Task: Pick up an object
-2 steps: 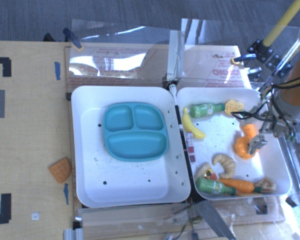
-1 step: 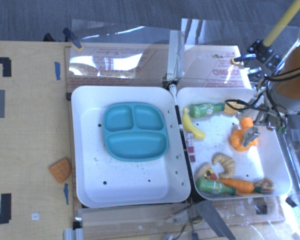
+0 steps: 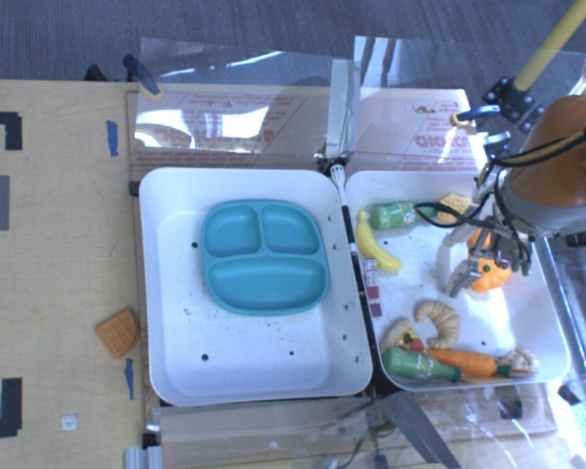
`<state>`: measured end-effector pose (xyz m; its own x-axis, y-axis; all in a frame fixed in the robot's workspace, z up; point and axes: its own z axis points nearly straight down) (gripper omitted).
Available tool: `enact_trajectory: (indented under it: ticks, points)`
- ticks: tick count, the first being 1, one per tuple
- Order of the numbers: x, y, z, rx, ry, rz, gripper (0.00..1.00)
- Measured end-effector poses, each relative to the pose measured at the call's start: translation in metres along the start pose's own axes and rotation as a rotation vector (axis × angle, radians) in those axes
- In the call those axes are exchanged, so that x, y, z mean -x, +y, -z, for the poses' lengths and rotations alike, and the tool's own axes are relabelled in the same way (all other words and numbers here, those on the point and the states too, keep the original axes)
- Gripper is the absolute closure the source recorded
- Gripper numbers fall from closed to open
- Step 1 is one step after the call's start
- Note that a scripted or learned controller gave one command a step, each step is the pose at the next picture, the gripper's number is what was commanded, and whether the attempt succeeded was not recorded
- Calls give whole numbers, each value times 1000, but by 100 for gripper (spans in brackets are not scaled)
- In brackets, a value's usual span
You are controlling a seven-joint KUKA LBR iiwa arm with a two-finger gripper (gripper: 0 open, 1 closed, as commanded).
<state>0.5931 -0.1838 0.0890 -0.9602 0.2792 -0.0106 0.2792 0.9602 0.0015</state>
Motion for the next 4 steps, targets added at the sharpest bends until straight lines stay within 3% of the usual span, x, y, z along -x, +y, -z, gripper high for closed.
enact_trajectory:
  ticks: [1, 2, 3, 4]
  points:
    - [4, 1, 15, 0, -16, 1, 100]
    - [-76, 10, 3, -1, -4, 268, 100]
    - [-76, 10, 2, -1, -7, 268, 0]
    - [-39, 1, 1, -1, -3, 282, 0]
